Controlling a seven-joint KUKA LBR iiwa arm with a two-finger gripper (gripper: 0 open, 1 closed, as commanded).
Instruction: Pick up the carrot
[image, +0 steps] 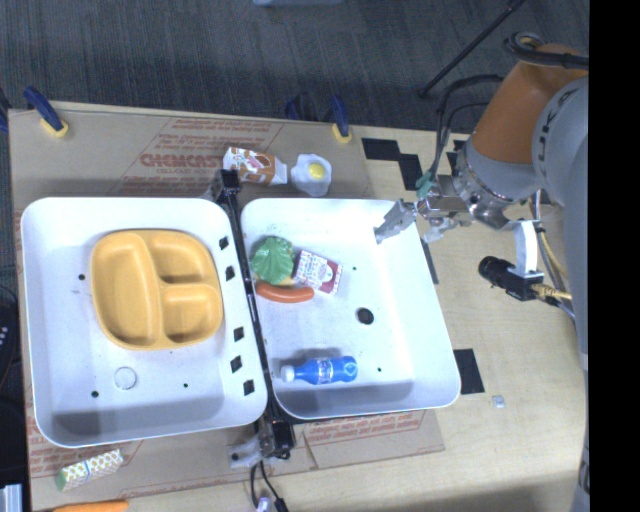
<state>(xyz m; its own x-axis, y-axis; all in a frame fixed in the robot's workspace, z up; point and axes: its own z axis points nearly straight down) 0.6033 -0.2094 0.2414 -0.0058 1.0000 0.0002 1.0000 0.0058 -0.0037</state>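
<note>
The carrot, a short orange-red stick, lies flat in the right bin near its left wall. It sits just below a green leafy vegetable and beside a red and white packet. My gripper hangs over the bin's far right corner, about a hand's width right of and above the carrot, with nothing seen in it.
A blue bottle lies near the right bin's front wall. The left bin holds a yellow divided tray. Behind the bins sit a small carton and a white and yellow toy. A packet lies at the front left.
</note>
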